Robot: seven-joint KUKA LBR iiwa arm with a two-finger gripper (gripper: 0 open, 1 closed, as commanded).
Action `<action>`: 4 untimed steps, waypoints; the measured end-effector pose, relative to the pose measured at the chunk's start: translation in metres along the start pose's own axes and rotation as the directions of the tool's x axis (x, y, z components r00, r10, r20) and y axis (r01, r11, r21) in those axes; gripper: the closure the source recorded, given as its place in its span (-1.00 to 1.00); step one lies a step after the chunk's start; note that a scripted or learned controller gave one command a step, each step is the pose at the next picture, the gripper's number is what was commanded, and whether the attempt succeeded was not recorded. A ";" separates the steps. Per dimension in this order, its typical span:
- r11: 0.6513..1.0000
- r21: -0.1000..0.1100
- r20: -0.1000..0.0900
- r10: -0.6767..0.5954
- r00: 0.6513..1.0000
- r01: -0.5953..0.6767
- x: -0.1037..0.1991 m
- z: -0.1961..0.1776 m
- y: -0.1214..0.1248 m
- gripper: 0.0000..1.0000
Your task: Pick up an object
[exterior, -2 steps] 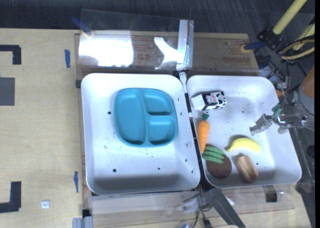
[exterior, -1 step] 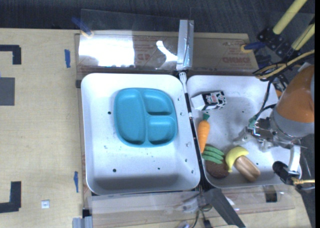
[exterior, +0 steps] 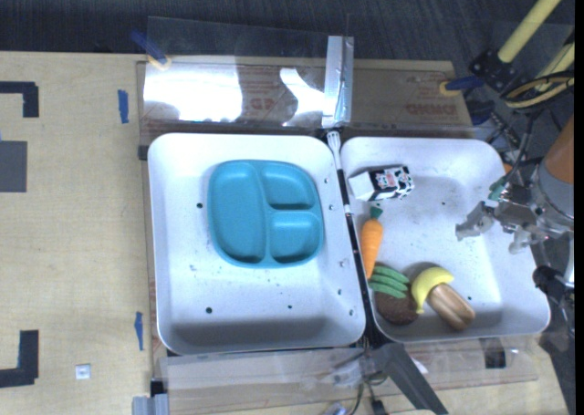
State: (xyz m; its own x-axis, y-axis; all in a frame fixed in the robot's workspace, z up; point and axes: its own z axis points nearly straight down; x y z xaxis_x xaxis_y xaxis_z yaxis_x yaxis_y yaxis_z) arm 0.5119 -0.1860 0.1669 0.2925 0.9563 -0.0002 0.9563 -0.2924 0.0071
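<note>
Objects lay in the right bin (exterior: 474, 162): beside the left bin's blue tray (exterior: 266, 212) sat a carrot (exterior: 371, 242), below it a banana (exterior: 427, 282), above it a small carton (exterior: 383, 182). Hand (exterior: 497, 219) hovered at the right rim, fingers unclear.

Blue divided plate (exterior: 266, 212) looking smooth matt plastic; white bins (exterior: 182, 313) showing glossy, speckled plastic; gripper (exterior: 500, 220) appearing bare grey metal; bench (exterior: 73, 249) looking pale matt wood.
</note>
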 end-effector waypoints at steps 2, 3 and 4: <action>0.998 0.053 0.006 -0.030 1.000 0.029 0.099 0.084 0.108 -1.00; 0.957 0.002 -0.001 -0.288 0.957 0.288 0.134 0.010 0.122 -1.00; 0.963 0.000 -0.001 -0.269 0.963 0.269 0.142 -0.020 0.120 -1.00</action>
State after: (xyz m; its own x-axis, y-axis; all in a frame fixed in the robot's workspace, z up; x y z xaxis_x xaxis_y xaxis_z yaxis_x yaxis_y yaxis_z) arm 0.6679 -0.0853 0.1874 0.0246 0.9997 -0.0015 0.9997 -0.0246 0.0069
